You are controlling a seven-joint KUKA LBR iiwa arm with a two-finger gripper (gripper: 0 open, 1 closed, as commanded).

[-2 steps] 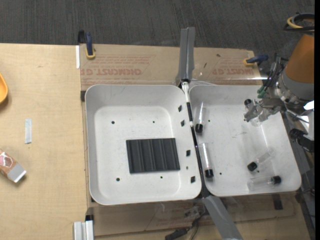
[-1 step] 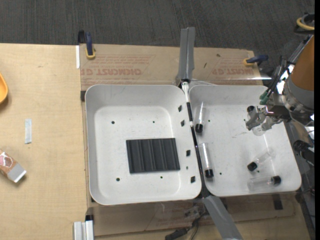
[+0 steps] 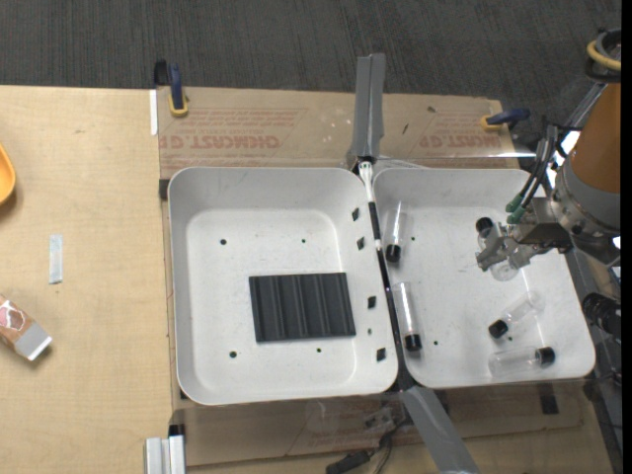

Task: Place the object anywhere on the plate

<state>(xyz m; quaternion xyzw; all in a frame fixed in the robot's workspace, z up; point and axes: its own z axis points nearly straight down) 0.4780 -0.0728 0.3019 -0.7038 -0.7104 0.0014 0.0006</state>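
Note:
A dark grey ribbed plate [image 3: 301, 306] lies flat in the middle of the left bin [image 3: 197, 265]. Several clear vials with black caps lie in the right bin [image 3: 444, 363]: one [image 3: 394, 231] and another [image 3: 405, 314] along its left wall, two more [image 3: 513, 320] [image 3: 520, 360] at the front right. My gripper [image 3: 497, 256] hangs low over the right bin's right half, far from the plate. A black-capped vial [image 3: 484, 227] sits just beside it at upper left, and something clear [image 3: 506, 270] shows right under it.
A grey divider bar [image 3: 369, 107] runs between the bins at the back. Clamps [image 3: 174, 89] [image 3: 504, 119] hold the cardboard behind the bins. Small items [image 3: 25, 332] [image 3: 55, 259] lie on the wooden bench at left.

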